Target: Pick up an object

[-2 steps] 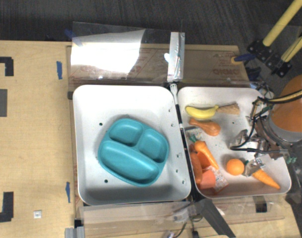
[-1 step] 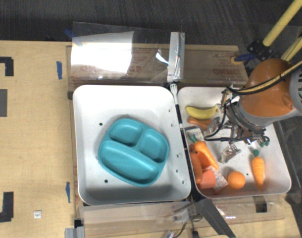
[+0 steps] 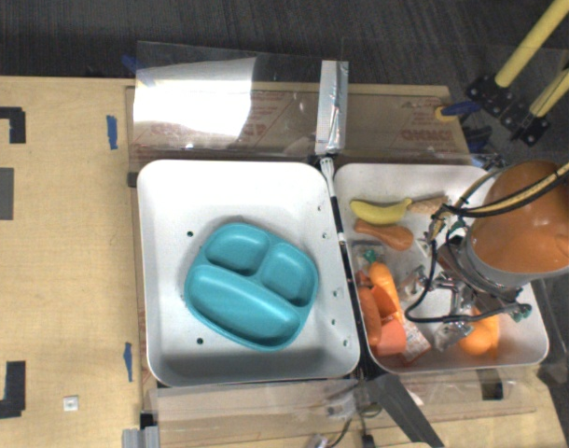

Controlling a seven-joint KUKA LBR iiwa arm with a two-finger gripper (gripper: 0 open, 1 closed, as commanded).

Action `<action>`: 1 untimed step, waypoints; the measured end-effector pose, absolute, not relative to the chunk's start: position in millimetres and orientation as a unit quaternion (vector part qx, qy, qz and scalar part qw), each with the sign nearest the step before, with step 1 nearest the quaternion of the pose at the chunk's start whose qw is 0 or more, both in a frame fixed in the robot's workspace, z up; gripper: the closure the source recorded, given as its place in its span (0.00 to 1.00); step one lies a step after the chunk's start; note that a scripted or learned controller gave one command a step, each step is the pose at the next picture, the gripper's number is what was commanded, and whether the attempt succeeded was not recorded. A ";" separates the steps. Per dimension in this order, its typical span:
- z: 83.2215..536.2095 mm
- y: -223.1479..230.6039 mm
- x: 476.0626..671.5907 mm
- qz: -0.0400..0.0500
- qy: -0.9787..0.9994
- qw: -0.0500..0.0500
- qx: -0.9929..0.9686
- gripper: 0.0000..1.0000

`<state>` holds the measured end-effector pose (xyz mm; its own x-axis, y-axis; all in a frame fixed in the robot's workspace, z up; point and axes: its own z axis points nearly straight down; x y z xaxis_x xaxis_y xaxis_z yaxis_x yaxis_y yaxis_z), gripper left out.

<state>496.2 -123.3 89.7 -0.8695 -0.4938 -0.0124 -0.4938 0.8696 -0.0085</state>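
Note:
The right bin (image 3: 536,348) holds several toy foods. A yellow banana (image 3: 381,211) lies near its back left, with a brownish-orange sausage-shaped piece (image 3: 391,238) just in front of it. An orange carrot-like piece (image 3: 381,292) and a red-orange block (image 3: 391,337) lie along the bin's left wall. A round orange object (image 3: 481,337) sits at the front right. My gripper (image 3: 455,308) hangs low in this bin, under the orange wrist band (image 3: 520,224), just to the left of and above the round orange object. Cables and the wrist hide its tip.
The left bin (image 3: 163,194) carries a teal divided plate (image 3: 252,284). A clear plastic sheet (image 3: 228,110) stands behind the bins. Yellow poles with black clamps (image 3: 518,73) rise at the upper right. The wooden bench top (image 3: 51,250) spreads to the left.

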 end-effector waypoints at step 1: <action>90.1 -97.2 520.0 -0.003 0.969 0.008 -0.245 0.00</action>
<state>520.0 -97.2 90.1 -0.8796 -0.4756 -0.0131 -0.4755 0.8797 -0.0105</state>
